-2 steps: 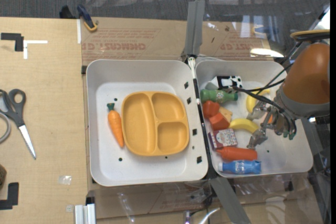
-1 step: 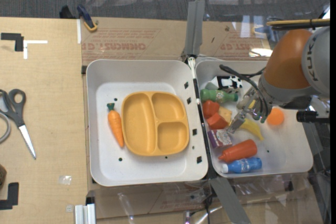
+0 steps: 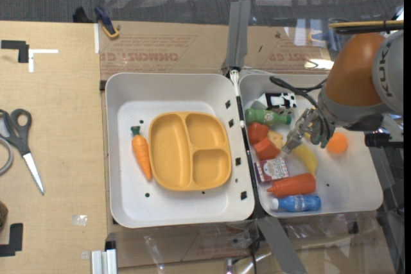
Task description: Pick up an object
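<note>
Blue bottle (image 3: 297,203) lies in right bin (image 3: 359,192); gripper (image 3: 297,138) state unclear among toys.

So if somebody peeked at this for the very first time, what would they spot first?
Probably the big yellow divided plate in the middle of the left bin, with a toy carrot lying just beside its left edge. Next, the robot arm's gripper coming in from the right, low over a jumble of toy food in the right bin, including a red bottle and a blue bottle.
</note>
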Motion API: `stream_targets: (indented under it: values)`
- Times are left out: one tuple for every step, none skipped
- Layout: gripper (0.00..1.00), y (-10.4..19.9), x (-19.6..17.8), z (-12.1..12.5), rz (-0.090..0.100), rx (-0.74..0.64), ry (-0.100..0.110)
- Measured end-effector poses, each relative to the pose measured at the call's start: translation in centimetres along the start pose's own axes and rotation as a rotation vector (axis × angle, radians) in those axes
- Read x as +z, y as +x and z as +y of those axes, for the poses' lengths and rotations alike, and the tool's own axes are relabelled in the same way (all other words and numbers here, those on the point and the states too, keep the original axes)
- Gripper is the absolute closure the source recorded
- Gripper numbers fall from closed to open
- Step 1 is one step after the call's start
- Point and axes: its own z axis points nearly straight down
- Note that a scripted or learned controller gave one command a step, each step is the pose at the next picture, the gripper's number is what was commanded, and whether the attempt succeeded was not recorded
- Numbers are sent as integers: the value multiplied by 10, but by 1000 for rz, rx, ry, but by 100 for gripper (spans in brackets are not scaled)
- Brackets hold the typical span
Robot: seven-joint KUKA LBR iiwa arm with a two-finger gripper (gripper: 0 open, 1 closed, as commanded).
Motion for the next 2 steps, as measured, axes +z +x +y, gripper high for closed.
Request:
stream_targets:
  values:
    - [100, 56, -131, 38, 4, -101, -1]
    - [100, 60, -208, 75, 4, 126, 1]
